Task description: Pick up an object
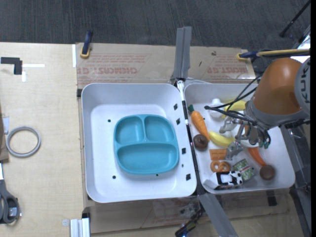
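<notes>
Objects for the pick all lie in the right bin (282,179), heaped toward its middle and front. Nearest the camera, at the front wall, sits a small black-and-white packet (228,180), with a green-and-white carton (243,170) just behind it and a pretzel (220,166) to the left of the carton. A brown ball (267,172) rests near the front right corner, close to a short orange carrot piece (256,155). Further back come an orange wafer (217,154), a dark brown round piece (200,141), a yellow banana (220,138) and a long carrot (199,123) along the dividing wall, then a white item and another yellow piece toward the rear.

The gripper (236,148) hangs low over the middle of this pile, above the wafer and the carton, beneath the orange wrist. Whether the fingers stand wide or narrow I cannot tell; cables and metal parts blur together, and nothing is plainly seen between them.

My judgement: this is the descent or grasp stage, with no object yet lifted. The next move calls for closing squarely on one item, likely the wafer or carton, without nudging neighbours.

The left bin (94,147) holds a teal divided plate (146,144).
</notes>
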`<state>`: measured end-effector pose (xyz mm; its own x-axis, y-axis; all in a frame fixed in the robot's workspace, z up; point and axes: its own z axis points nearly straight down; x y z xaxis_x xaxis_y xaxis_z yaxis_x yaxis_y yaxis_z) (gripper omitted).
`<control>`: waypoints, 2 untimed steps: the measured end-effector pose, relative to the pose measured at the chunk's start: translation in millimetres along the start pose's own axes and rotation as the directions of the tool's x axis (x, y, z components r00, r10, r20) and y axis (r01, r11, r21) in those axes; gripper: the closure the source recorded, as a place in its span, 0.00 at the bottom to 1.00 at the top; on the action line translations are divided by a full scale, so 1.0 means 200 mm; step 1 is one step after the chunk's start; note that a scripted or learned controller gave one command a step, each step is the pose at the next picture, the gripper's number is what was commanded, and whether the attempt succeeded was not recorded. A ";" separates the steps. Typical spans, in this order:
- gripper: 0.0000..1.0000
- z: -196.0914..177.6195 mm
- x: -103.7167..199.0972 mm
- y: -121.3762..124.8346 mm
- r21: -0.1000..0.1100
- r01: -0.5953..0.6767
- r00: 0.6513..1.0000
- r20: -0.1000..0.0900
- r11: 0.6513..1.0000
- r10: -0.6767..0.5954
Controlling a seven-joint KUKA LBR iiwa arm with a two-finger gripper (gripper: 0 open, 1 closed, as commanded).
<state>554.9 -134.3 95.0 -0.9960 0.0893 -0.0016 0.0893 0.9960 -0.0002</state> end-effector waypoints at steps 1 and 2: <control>0.00 0.03 -0.33 0.16 0.001 -0.090 0.996 -0.016 0.996 0.090; 1.00 -0.03 -0.35 0.17 0.001 -0.086 0.996 -0.002 0.996 0.086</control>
<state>627.0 -107.1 101.2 -0.9846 0.1750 0.0006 0.1750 0.9846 -0.0014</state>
